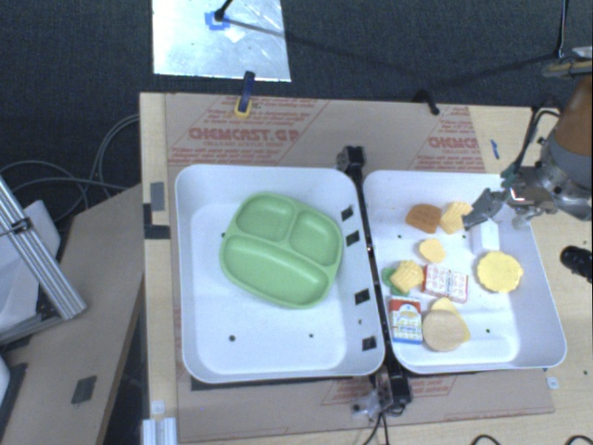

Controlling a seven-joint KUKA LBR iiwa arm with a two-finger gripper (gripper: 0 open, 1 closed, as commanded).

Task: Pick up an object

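We see a green plate (283, 250) in the left bin (199, 341). W/ the right bin (537, 336) as landmark: toy food sits mid-bin, and the brown piece (424, 217) & yellow piece (454, 217) lie just left of the gripper (482, 209) at the bin's far right part. Can't tell its spread; nothing seen held.

Two white bins sit side by side: the left bin (199, 341) and the right bin (533, 341). One green divided plate (281, 248) lies at centre-left of the frame. About eight small food items (443, 286) cluster at centre-right.
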